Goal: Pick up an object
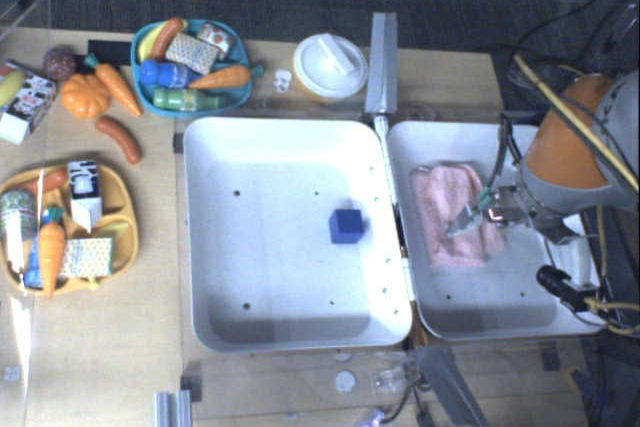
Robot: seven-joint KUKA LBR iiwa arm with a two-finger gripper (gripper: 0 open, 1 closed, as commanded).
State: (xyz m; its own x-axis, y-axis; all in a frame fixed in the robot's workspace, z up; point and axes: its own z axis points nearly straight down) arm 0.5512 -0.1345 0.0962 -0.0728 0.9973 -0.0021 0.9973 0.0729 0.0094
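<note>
A small blue cube (347, 225) sits alone near the right side of the left bin (230, 165). A crumpled pink cloth (452, 211) lies in the left half of the right bin (480, 310). My gripper (470, 216) reaches in from the right and sits low over the cloth's right edge, its fingers pointing left onto the fabric. The finger gap is too small and dark to read. The arm's orange band (565, 150) shows above the wrist at the right.
A yellow tray (120, 205) of toy food, a blue bowl (165, 100) of toy vegetables and loose toys rest on the bench at left. A white lidded container (330, 65) stands behind the bins. Cables hang at the right.
</note>
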